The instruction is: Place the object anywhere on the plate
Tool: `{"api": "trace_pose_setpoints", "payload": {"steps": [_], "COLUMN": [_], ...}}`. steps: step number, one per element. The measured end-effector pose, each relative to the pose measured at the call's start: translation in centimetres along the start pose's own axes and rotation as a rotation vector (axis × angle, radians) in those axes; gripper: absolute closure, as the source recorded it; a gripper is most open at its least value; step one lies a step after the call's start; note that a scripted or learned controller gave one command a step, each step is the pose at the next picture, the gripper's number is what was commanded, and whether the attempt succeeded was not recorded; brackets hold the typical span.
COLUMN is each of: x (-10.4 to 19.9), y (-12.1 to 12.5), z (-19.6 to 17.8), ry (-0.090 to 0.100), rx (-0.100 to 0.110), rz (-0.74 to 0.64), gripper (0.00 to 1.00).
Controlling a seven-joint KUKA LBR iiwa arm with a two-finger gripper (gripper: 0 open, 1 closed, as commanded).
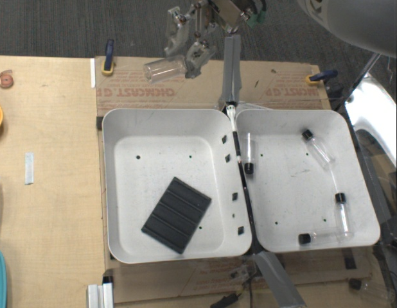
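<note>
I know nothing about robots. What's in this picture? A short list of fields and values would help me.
gripper: raised above the bench's far edge, a clear tube between its fingers
left bin: white, holds a dark ribbed plate lying flat and skewed
right bin: white, holds clear tubes with black caps, one by the divider, one near the far right corner, one along the right wall, one by the near wall
plate: nothing on it

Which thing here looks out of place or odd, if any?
A clear tube is up at the gripper, above the cardboard behind the bins, not over the dark plate that lies askew in the left bin. Other tubes lie scattered in the right bin. Nothing looks spilled or broken.
</note>
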State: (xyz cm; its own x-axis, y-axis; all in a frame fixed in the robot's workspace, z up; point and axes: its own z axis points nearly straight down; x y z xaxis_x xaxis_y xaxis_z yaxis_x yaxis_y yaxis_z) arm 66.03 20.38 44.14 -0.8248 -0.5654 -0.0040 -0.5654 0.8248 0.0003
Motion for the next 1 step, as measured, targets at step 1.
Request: {"api": "trace_pose_setpoints", "payload": {"steps": [1], "x": [-1.35], "y": [1.91], "z": [0.0], "ry": [-0.001], "rx": [-0.001], "rz": [-0.37], "gripper": [1.0]}}
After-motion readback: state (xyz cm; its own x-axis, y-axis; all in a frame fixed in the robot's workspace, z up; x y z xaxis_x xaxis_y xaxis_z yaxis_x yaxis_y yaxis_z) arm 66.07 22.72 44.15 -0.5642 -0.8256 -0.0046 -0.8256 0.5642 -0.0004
